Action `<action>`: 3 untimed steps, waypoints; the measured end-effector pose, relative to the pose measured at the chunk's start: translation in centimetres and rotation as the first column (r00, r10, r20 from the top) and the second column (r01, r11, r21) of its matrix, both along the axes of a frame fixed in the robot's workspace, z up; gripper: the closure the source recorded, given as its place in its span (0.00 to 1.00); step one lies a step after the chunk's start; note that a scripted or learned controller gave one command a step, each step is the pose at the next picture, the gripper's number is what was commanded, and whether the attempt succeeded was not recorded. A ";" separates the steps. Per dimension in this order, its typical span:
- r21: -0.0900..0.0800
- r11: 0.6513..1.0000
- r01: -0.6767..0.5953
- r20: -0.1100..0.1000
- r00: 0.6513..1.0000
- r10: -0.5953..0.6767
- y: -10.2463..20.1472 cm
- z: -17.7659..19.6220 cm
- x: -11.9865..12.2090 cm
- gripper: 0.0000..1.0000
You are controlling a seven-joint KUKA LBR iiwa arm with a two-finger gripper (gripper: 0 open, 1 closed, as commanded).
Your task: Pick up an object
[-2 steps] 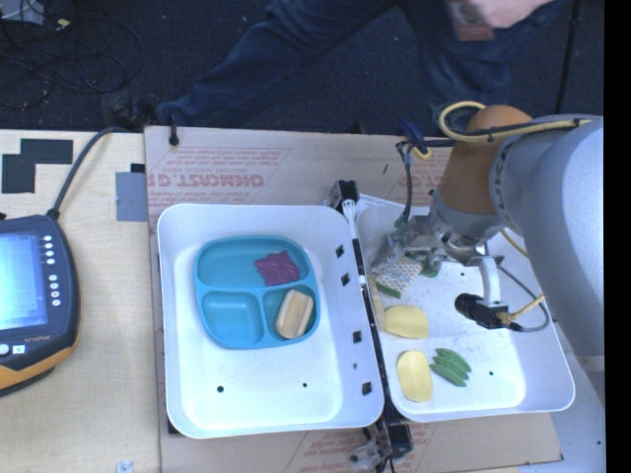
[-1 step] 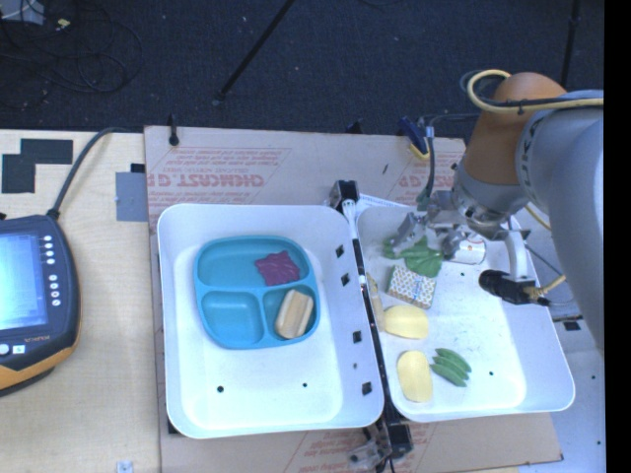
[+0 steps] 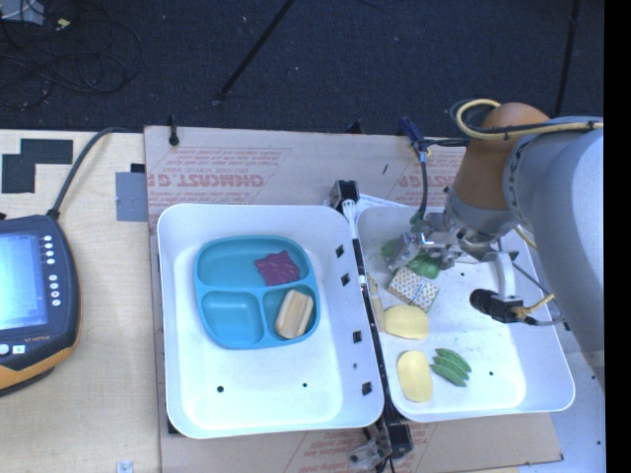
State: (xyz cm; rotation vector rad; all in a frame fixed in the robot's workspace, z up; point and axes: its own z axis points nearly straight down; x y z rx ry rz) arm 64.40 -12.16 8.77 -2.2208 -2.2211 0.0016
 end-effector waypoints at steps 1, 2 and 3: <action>0.000 1.000 -0.001 -0.001 1.000 0.001 4.2 0.0 0.0 0.00; 0.000 1.000 0.000 0.004 1.000 0.000 2.9 7.8 0.0 0.00; -0.010 1.000 0.001 0.013 1.000 -0.001 3.3 0.2 -4.0 0.00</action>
